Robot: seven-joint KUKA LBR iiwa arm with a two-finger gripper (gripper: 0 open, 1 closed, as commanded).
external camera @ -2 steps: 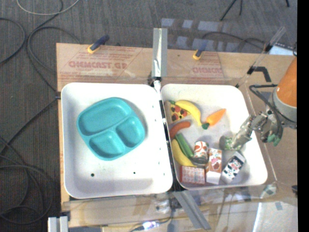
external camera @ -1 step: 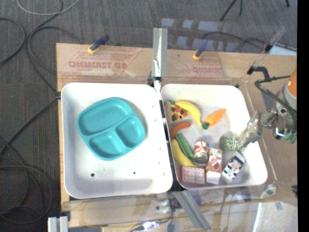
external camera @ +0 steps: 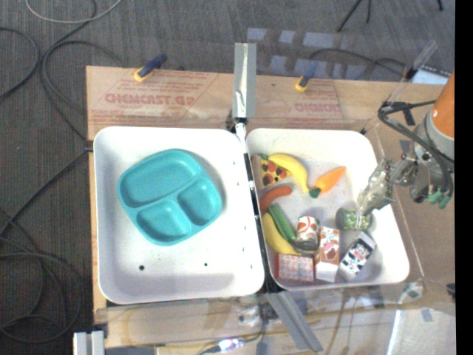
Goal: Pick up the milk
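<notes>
The milk (external camera: 357,257) is a small white carton with black cow patches, lying tilted near the front right corner of the right bin (external camera: 384,154). My gripper (external camera: 369,200) hangs over the right side of that bin, above and slightly behind the milk, close to a grey-green round object (external camera: 350,218). Nothing shows as held in it. The arm comes in from the right, with its orange band (external camera: 445,117) at the edge of the view.
Beside the milk lie a red-and-white carton (external camera: 327,246), a red box (external camera: 295,267) and a small can (external camera: 307,229). A banana (external camera: 293,170), a carrot (external camera: 329,179), a sausage (external camera: 275,195) and a cucumber (external camera: 281,219) lie further left. The left bin (external camera: 111,272) holds a teal divided plate (external camera: 171,194).
</notes>
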